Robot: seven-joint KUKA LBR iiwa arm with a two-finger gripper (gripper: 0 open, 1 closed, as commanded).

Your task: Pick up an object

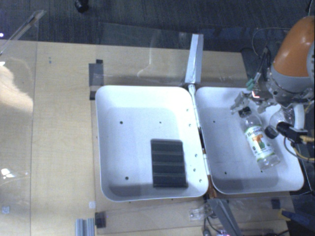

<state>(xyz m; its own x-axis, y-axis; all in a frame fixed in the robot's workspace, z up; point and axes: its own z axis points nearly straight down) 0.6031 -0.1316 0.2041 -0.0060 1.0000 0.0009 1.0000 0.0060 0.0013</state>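
Bottle (258, 140) lies by right bin's (221, 181) right wall, just near of the gripper (244, 102); its grip state is unclear.

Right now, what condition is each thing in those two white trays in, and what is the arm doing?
Black ridged block: lying flat in the left bin, untouched.
Clear bottle: on its side in the right bin, cap end toward the arm.
Gripper: low over the right bin, by the bottle's cap end.
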